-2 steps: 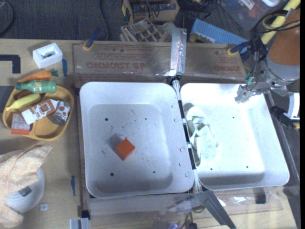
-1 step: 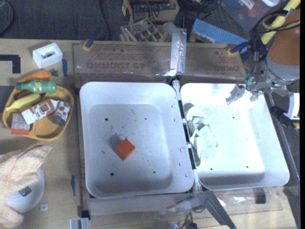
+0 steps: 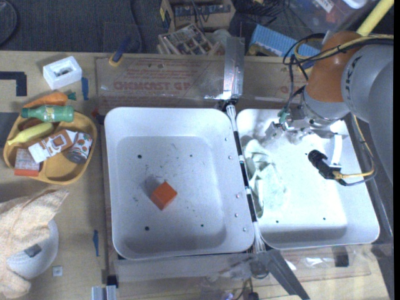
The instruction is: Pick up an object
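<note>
Two white bins (image 3: 125,127) are counted on the desk (image 3: 75,230), side by side. In the left bin, one orange block (image 3: 164,195) is seen near its middle. In the right bin (image 3: 356,227), one pale crumpled cloth (image 3: 265,180) is counted at the 9 o'clock edge. One grey arm (image 3: 369,74) with one orange band (image 3: 328,67) is seen at 2 o'clock, and one claw (image 3: 282,129) is counted over the right bin. At 9 o'clock, one yellow bowl (image 3: 59,170) is seen, and in it one green bottle (image 3: 50,113) and one banana (image 3: 28,133) are counted; its other small items cannot be counted surely. One small white box (image 3: 62,72) is seen at 10 o'clock.
</note>
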`<state>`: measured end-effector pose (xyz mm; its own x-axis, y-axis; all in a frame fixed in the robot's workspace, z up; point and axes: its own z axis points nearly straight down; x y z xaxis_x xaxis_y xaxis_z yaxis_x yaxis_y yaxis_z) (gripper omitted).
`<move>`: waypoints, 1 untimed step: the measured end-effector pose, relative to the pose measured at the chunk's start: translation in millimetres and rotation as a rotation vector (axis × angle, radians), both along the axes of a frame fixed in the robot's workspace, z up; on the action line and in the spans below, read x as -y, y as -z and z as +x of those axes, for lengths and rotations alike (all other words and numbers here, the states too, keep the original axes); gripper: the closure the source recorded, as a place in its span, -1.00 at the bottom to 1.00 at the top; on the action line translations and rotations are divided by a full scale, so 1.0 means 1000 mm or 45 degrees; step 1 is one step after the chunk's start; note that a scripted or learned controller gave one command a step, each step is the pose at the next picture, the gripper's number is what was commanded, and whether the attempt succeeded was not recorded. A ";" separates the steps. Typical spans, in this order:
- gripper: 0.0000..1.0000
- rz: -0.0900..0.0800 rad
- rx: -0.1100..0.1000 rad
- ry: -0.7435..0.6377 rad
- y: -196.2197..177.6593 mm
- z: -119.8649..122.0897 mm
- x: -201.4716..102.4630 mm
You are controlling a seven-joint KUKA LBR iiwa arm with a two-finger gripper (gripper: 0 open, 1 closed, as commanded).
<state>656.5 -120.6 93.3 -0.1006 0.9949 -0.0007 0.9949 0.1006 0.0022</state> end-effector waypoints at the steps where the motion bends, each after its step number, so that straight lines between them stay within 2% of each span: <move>1: -1.00 -0.002 0.003 -0.009 -0.064 -0.021 0.053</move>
<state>635.1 -174.0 157.0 -0.1078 0.9942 -0.0029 0.9942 0.1079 0.0042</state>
